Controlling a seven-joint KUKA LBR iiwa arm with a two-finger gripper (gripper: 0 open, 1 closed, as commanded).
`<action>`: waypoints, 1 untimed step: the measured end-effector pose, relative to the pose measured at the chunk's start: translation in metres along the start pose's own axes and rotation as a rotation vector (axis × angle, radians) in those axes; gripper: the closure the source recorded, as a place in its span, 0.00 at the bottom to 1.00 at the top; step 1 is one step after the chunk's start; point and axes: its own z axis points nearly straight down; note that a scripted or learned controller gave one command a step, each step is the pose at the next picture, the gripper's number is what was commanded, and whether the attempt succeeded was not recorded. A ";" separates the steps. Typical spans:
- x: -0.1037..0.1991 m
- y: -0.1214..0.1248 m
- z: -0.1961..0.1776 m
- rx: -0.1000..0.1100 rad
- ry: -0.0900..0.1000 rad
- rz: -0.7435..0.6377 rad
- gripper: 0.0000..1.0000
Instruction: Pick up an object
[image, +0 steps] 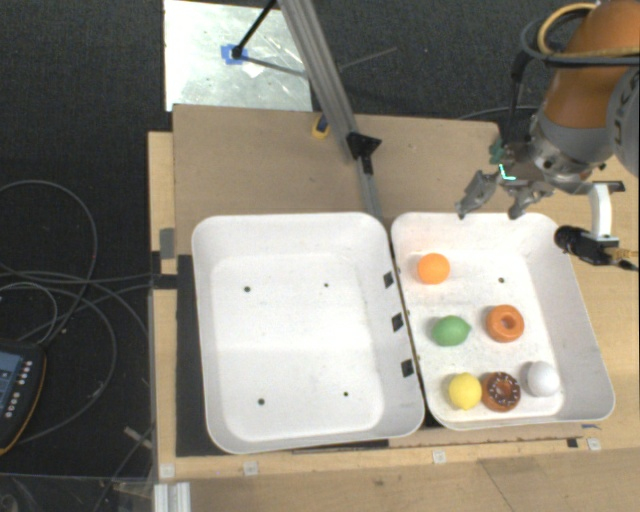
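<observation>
**Pick not started, gripper bare**

Camera view: gripper (493, 203) hangs over right bin (575, 290) far edge, fingers spread, nothing between them. Nearest candidate, orange ball (433, 268), lies near that bin's far-left corner. Descent, grasp and lift remain

We find no legible text, label, brand, number or sign. The handheld unit (18, 385) at the left edge has a screen, too blurred to read.

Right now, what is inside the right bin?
The right bin holds six items: an orange ball, a green ball, an orange ring, a yellow ball, a brown donut and a white ball. Nothing seems covered. The open gripper hovers over its far edge.
</observation>
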 end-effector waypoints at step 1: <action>0.000 0.001 -0.002 -0.004 -0.001 -0.001 0.00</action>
